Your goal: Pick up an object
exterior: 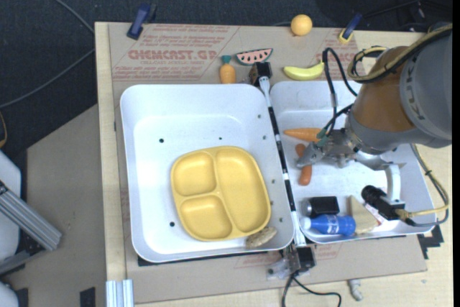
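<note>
In the right bin [302, 93], the tool [310, 153], grip unclear, hangs between carrot [302, 133] and sausage [306, 174].

White bins [144, 154]: two (side by side)
Yellow divided plate [219, 192]: one
Carrots [303, 133]: two
Banana [302, 71]: one
Watermelon slice [255, 55]: one
Orange ball [301, 25]: one
Blue bottle [330, 226]: one
Blue clamps [140, 20]: two
</note>
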`<state>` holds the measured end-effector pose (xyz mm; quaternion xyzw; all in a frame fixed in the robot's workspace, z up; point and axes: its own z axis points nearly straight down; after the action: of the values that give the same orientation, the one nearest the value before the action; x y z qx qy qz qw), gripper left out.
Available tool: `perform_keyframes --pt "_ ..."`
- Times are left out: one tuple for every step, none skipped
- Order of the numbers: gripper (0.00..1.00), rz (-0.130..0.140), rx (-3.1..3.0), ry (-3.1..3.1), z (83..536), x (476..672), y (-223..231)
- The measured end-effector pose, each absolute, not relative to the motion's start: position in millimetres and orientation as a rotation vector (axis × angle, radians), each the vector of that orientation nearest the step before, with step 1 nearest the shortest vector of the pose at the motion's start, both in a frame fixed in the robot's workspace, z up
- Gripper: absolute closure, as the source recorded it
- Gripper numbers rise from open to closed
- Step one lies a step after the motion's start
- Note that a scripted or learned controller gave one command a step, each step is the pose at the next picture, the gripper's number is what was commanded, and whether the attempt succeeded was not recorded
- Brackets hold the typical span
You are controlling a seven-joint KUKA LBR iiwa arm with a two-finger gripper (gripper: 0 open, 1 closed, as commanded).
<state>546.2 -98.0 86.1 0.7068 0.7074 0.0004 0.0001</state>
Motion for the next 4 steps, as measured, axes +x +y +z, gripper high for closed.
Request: perform_keyframes --pt "0.00 0.001 2.220 2.221 102 628.5 -126" --pt "0.00 0.001 2.218 2.222 84 644.3 -105" --pt "0.00 -0.001 2.223 2.223 84 615.3 -93" --pt "1.00 0.000 2.221 2.222 95 615.7 -93"
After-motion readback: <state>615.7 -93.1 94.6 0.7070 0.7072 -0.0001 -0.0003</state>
